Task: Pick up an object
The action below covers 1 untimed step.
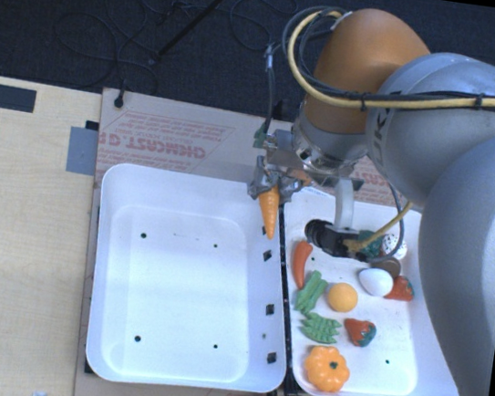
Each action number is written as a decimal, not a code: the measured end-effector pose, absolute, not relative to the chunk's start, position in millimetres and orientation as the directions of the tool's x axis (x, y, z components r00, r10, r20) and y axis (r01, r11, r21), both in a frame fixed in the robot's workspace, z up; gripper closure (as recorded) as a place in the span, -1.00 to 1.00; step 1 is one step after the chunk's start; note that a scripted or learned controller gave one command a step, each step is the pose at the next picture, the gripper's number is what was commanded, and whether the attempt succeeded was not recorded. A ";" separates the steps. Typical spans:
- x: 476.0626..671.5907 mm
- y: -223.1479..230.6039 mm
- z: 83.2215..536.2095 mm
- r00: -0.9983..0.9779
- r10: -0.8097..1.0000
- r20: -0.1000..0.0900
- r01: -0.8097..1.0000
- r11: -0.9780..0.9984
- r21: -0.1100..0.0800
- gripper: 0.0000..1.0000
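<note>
One carrot (269,214) is the item of interest in this entry. I see it hanging point-down from the gripper (270,189), with its thick upper end pinched between the two fingers, which are pressed onto it from either side. The rest of the carrot is directly below the fingertips and tilts slightly to the view's right at its tip.

Position: the carrot is above the seam where the two bins meet, over the right rim of the left bin (115,219) at its far corner. I cannot tell whether its tip touches the rim.

The arm (460,132) enters from the right, with its orange band above the wrist.

Contents of the right bin (398,363), all well clear of the fingers:
- A red chilli (300,263) lies nearest the seam.
- Green pods (311,292) sit just beside it.
- An orange ball (341,297) and a white egg (374,282) lie further right.
- A small pumpkin (328,368) sits at the near edge.

Both bins rest on a cardboard sheet (173,140).
</note>
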<state>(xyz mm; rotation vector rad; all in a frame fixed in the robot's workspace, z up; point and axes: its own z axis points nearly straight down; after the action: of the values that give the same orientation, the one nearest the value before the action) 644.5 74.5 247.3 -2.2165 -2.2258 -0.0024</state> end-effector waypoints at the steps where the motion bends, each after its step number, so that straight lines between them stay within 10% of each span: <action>1: 643.6 88.5 241.3 -0.002 1.000 -0.001 1.000 0.002 -0.004 1.00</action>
<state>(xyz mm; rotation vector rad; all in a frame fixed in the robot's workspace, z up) 643.6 88.5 241.3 -2.2180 -2.2218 0.0050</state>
